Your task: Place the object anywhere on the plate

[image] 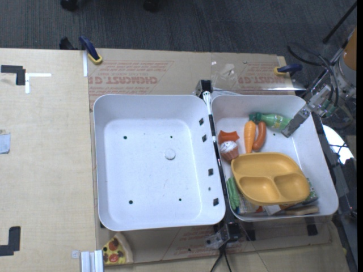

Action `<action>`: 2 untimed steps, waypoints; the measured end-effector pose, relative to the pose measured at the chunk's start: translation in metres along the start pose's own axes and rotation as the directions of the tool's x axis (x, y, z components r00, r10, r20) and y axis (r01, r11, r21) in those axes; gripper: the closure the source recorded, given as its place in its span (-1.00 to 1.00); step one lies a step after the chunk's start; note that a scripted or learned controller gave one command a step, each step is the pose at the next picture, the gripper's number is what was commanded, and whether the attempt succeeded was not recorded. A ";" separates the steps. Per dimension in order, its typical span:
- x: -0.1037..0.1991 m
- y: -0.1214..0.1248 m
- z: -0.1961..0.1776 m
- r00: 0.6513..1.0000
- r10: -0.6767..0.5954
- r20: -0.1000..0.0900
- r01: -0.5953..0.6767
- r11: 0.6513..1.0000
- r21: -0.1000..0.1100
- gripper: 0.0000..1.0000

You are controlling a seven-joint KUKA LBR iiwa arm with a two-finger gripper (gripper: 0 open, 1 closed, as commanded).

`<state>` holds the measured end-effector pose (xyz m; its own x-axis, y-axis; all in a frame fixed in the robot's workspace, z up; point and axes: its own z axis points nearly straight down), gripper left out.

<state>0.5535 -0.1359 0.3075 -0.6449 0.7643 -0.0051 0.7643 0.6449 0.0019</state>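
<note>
Tool (295, 123) hovers at the right bin's (323, 152) back edge, grip state unclear; lower squarely before carrying anything to the yellow plate (272, 180).

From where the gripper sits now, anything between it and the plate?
Nothing visible. The gripper is at the right bin's far right corner beside the green toy; bare bin floor separates it from the yellow plate.

We have one fixed camera, mounted high above the bench (45, 169), looking down at a slant. Far enough back that both white bins fit: left bin (152, 107) near centre, right bin (326, 169) toward frame right. Dark carpet (187, 16) runs along the top edge, so we face the bench's far side.
</note>
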 end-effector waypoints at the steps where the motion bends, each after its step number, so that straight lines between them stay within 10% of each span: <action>1: -0.083 0.015 0.083 0.966 -0.258 -0.001 0.258 0.966 -0.001 -1.00; 2: -0.100 -0.004 0.045 0.799 -0.602 0.003 0.602 0.799 -0.002 -1.00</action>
<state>0.6153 -0.2152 0.2630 -0.9749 0.2227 -0.0082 0.2227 0.9749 0.0003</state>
